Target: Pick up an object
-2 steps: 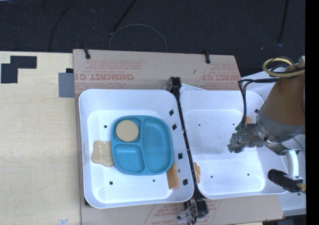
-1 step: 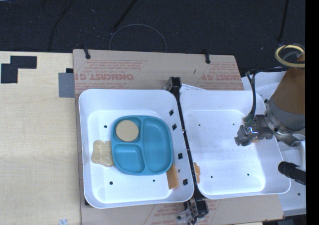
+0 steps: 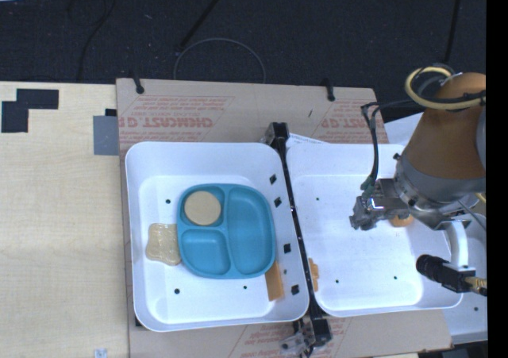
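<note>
My gripper [image 3: 363, 217] hangs low over the middle of the right bin [image 3: 349, 293], with the grey and orange arm reaching in from the right. A small orange piece [image 3: 402, 221] shows just right of the gripper, half hidden under the wrist. I cannot tell whether it touches the gripper. In the left bin [image 3: 151, 182] lies a blue divided plate [image 3: 238, 229] with a round tan cookie [image 3: 202, 207] in its upper left compartment. A pale beige slab [image 3: 163, 244] rests against the plate's left side.
A brown stick [image 3: 274, 283] leans at the left bin's lower right, by the black divider [image 3: 290, 213]. A small orange bit [image 3: 314, 273] sits on the right bin's left edge. Cardboard surrounds both bins, and a wooden bench lies to the left.
</note>
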Controlling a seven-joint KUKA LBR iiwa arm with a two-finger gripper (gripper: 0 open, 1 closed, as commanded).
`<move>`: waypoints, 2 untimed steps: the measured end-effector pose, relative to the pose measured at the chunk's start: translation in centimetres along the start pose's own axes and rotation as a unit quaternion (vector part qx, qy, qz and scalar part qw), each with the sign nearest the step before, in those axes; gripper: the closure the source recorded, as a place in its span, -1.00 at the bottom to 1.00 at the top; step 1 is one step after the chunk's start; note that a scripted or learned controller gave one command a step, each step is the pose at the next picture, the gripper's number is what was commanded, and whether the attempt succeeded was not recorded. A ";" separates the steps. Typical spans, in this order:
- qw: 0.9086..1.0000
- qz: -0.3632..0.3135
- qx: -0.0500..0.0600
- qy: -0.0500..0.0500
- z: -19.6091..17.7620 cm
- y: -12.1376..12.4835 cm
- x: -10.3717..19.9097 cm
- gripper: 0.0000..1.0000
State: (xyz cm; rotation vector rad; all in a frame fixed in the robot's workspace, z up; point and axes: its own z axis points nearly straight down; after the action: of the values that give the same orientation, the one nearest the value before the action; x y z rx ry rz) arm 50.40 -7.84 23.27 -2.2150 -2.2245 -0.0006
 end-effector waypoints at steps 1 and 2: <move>1.000 0.000 0.000 0.000 -0.5 -0.1 4.6 1.00; 1.000 0.000 0.001 0.000 -1.1 -0.2 9.6 1.00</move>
State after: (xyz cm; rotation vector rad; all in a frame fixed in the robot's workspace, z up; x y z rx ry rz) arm 50.17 1.78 24.39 -2.2142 -2.2246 0.0010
